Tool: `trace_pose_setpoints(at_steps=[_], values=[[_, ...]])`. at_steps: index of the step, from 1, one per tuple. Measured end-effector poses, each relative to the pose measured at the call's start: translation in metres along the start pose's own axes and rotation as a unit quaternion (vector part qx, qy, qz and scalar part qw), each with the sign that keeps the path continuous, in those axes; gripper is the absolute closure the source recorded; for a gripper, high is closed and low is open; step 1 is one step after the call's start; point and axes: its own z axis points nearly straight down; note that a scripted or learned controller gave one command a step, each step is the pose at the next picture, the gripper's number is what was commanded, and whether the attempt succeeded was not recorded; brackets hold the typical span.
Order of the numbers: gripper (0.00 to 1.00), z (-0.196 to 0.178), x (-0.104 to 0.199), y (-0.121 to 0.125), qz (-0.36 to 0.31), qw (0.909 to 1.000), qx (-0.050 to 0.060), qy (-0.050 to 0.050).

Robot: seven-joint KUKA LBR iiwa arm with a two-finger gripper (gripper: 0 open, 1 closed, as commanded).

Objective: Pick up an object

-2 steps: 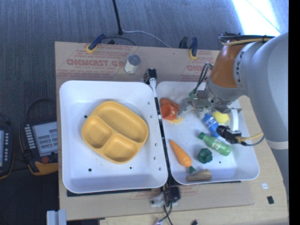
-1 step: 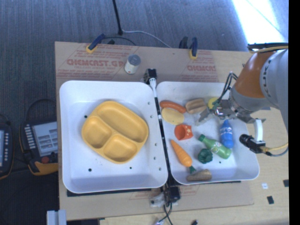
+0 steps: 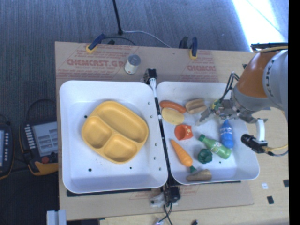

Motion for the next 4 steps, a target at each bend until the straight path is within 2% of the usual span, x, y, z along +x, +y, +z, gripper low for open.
trace_pose_setpoints(at_steps=[1,3,4], values=[[0.00,-0.001,-0.003,-0.013,-0.001,1.0000,0.004,0.004],[0.00,-0.001,-0.005,-0.019,-0.002,1.0000,0.003,0.006],[1.00,-0.012,-0.014,-0.020,0.001,1.0000,-0.002,-0.008]])
